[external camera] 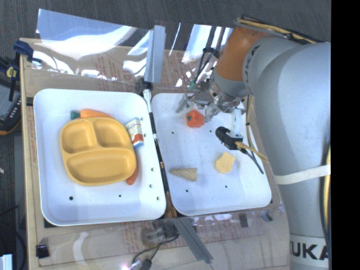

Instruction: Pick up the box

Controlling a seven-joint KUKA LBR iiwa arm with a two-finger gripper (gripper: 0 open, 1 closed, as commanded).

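Worn wood surface (101, 246) carried two white bins. Left bin (50, 207) held a yellow divided tray (97, 151) w/ the box (134, 132) wedged btwn tray rim and bin wall, prob. tipped there; small, white, red-printed, lying tilted. Right bin (253, 196) had an orange piece (194, 118), wedge (184, 174), yellow chunk (225, 162). Pincer (209, 107) hung over the orange piece, well apart from the box; open or closed, couldn't tell.

Single fixed overhead view, slanting down on both white bins (50, 207).
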